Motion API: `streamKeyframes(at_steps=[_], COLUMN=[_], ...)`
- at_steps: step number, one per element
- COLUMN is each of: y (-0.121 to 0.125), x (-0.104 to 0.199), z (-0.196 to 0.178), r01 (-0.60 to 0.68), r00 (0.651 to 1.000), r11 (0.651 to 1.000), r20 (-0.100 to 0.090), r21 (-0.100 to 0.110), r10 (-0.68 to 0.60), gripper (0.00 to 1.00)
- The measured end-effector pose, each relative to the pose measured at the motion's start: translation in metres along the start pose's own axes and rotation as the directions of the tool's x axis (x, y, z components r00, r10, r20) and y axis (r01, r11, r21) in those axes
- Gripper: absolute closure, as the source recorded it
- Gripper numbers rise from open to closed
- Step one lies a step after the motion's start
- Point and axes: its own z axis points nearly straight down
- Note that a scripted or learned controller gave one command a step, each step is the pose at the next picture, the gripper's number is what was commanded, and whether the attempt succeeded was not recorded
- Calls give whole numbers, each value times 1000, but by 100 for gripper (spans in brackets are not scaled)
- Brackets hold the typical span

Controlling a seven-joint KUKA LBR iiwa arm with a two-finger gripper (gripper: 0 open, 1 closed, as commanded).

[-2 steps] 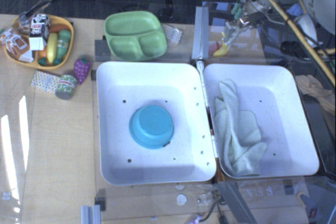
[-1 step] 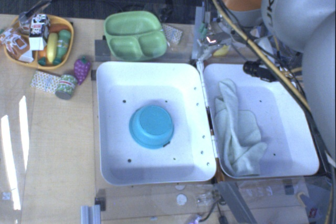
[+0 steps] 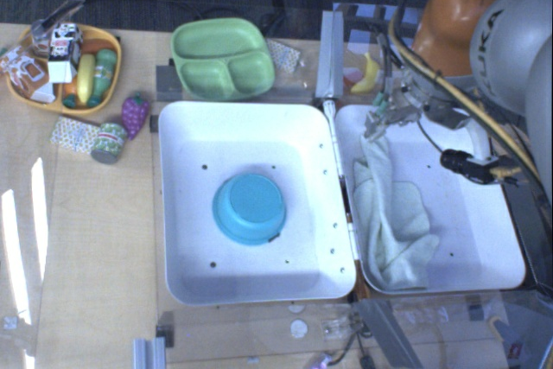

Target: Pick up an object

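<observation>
The camera view looks down on two white bins side by side. The right bin (image 3: 484, 229) holds a pale cloth (image 3: 390, 220). The cloth is long and crumpled. Its long side runs up and down the picture, along the left wall of that bin. Its top end is thin and points to the upper middle of the frame. Its bottom end is a wider heap near the lower left corner of the bin.

The gripper (image 3: 380, 118) is at the top of the right bin, at the end of the grey arm (image 3: 518, 39) with the orange band (image 3: 458, 9). It sits right at the thin top end of the cloth and seems to touch it. I cannot tell how the pincer is set or if it is pinching the cloth.

The left bin (image 3: 199, 272) holds a round blue bowl (image 3: 251, 208), near its middle, a bit toward the bottom.

Above the left bin sits a green tray (image 3: 223, 58) with three parts. In the upper left of the frame a yellow bowl (image 3: 62, 69) holds toy food. Toy purple grapes (image 3: 134, 113) lie just below and right of it. A small can (image 3: 109, 142) lies near the grapes. A toy banana (image 3: 368, 73) lies above the right bin.
</observation>
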Motion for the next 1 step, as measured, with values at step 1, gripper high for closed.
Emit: streamKeyframes(at_steps=[1], y=[-19], x=[-1], z=[0], r01=[17], r00=[1000], r11=[1000], r20=[-1], r21=[-1], r10=[-17], gripper=[100])
